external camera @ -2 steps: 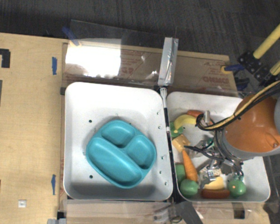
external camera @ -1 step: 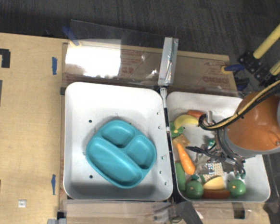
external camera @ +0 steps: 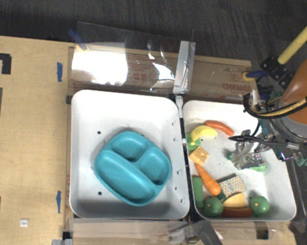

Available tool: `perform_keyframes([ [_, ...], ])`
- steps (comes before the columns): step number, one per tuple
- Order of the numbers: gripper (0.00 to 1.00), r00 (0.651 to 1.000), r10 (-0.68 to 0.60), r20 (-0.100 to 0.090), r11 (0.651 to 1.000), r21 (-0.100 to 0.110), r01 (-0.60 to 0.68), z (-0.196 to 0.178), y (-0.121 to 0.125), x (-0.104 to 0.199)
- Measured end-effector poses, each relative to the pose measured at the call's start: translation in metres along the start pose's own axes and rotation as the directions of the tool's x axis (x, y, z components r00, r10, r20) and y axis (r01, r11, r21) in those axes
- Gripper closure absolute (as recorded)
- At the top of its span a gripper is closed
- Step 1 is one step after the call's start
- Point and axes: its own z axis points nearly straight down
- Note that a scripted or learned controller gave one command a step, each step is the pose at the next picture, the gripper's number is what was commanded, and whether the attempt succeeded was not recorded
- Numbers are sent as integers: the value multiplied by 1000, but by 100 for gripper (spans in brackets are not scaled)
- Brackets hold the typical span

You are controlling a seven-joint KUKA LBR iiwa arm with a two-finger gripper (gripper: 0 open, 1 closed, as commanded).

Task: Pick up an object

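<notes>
Hovering fingers (external camera: 244,157) above green toy (external camera: 257,165)

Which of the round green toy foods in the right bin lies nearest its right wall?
The green ball in the bottom right corner of the right bin. The other round green piece lies further left, below the carrot.

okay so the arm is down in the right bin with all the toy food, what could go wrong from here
Two risks, judging by the view:

1. The hand hangs over bare floor of the right bin, apart from the toys, so it may close on nothing.

2. The carrot, green vegetables and the other pieces crowd the near edge, touching. A grab there could catch two pieces or push one aside.
</notes>
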Motion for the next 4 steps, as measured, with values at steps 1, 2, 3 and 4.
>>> perform_keyframes([
  [1,100,997,70,-9,998,-5,-70,21,23,-52],
  [2,100,1000,9,-7,1000,-6,-9,15,26,-135],
  [3,100,996,85,-2,996,0,-85,-57,-39,-158],
  [4,100,1000,15,-12,1000,-6,-16,-7,-21,-157],
])
